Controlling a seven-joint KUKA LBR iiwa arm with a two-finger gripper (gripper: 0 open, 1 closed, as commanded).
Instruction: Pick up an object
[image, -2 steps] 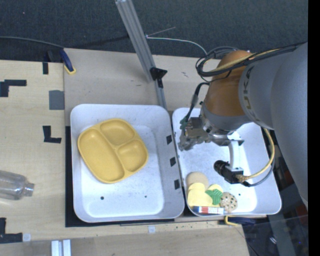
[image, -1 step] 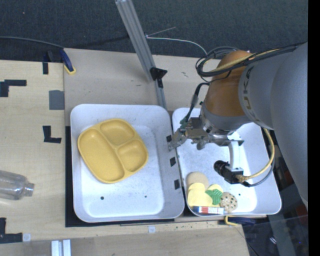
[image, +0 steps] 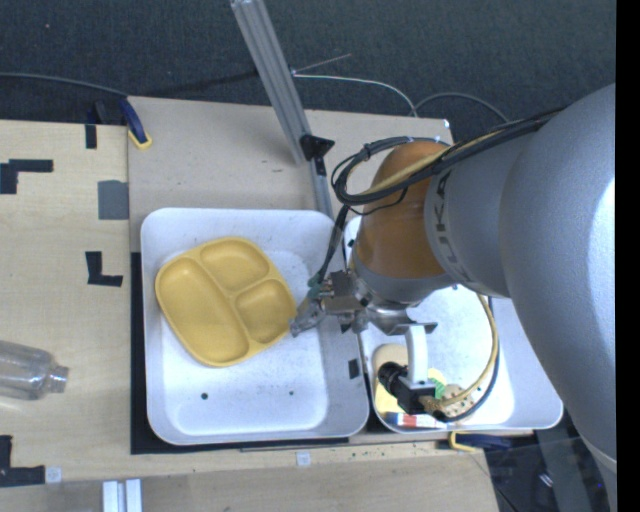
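A yellow divided plate (image: 222, 297) lies in the upper left part of the left bin (image: 240, 418). My gripper (image: 308, 318) hangs over the wall between the two bins, its tip right at the plate's right edge. Nothing can be seen held in it. The bulk of the arm (image: 480, 220) covers most of the right bin (image: 530, 400). Small coloured things, red and yellow-green (image: 425, 415), show at the right bin's front edge, partly hidden by the wrist.
A clear plastic bottle (image: 28, 370) lies on the bench far left, outside the bins. A slanted aluminium post (image: 275, 80) rises behind the left bin. Bare white floor shows in the front half of the left bin.
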